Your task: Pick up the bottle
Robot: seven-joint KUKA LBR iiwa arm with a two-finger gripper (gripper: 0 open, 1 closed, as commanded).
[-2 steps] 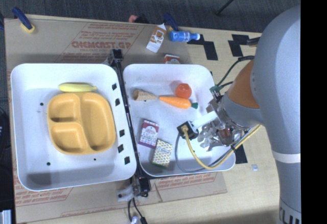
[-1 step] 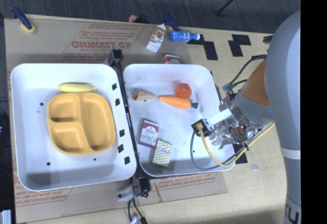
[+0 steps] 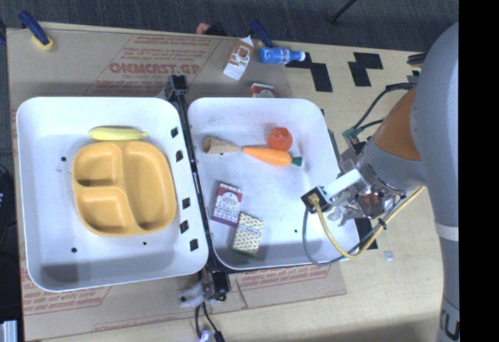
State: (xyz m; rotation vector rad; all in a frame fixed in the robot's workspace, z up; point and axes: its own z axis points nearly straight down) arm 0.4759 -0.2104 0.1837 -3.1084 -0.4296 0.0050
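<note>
A small blue bottle (image 3: pixel 279 56) with a clear neck lies on its side on the cardboard behind the right bin (image 3: pixel 308 111), outside both bins. My gripper (image 3: pixel 341 210) hangs low over that bin's right rim, near its front right corner. It is far from the bottle, with nothing visibly in it. A yellow cable loops beneath the gripper. The grey arm with its orange band rises along the right side.
The right bin holds a carrot (image 3: pixel 267 155), a red tomato (image 3: pixel 281 138), a bread piece (image 3: pixel 221 147) and two small boxes (image 3: pixel 228 204). The left bin (image 3: pixel 39 200) holds a yellow divided plate (image 3: pixel 123 185) and a banana (image 3: pixel 118 133). A small carton (image 3: pixel 238 58) lies left of the bottle.
</note>
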